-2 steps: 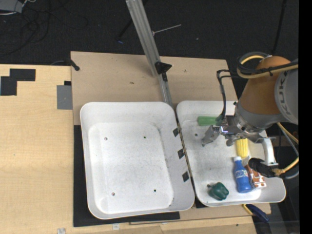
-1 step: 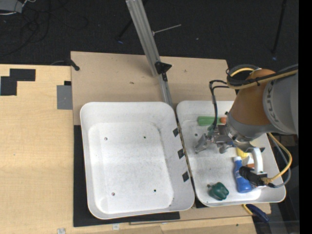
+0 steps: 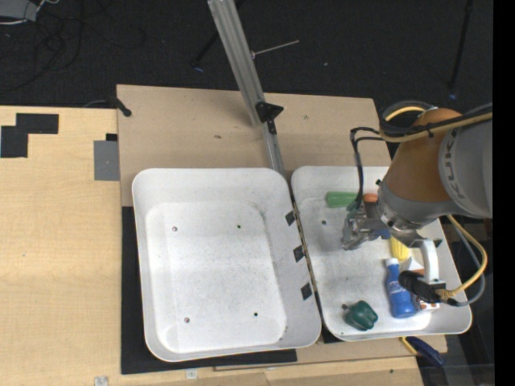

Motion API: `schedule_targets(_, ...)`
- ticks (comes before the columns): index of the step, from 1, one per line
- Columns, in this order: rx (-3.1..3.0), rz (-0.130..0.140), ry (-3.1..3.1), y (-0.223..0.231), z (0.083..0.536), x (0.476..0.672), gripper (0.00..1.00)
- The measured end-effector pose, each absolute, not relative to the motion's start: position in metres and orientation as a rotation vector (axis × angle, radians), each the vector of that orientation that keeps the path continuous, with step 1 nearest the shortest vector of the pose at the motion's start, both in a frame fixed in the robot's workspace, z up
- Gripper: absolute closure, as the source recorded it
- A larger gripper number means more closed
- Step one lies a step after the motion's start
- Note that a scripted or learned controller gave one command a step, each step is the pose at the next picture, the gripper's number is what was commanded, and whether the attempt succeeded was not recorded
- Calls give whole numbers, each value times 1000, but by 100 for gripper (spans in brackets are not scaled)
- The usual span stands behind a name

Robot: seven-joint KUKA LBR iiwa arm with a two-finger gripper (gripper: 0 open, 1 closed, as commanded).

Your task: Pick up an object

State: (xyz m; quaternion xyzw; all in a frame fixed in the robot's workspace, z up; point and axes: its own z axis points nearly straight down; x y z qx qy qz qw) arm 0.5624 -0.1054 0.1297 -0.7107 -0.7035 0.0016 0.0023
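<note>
My gripper (image 3: 352,236) hangs low over the middle of the right bin (image 3: 338,284), reaching in from the right. A light green stick-like object (image 3: 339,199) lies just behind it, near the bin's far side. A dark green rounded object (image 3: 360,315) rests near the bin's front edge. A blue bottle-like object (image 3: 397,290) with a white and yellow part (image 3: 399,252) above it lies to the right of the gripper, partly under the arm. A small orange bit (image 3: 370,199) peeks out beside the wrist. Nothing visible sits between the fingers.
The left bin (image 3: 211,260) adjoins the right one, with black clips (image 3: 299,252) along the shared rim. A slanted metal rail (image 3: 241,63) rises behind the bins. Yellow cable loops hang around the arm at the right.
</note>
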Motion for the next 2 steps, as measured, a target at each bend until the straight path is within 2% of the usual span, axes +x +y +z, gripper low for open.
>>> schedule_targets(1, -2224, -1, -2220, -102, 173, 561, 100)
schedule_targets(2, -2223, -4, -2224, -105, 235, 566, 100)
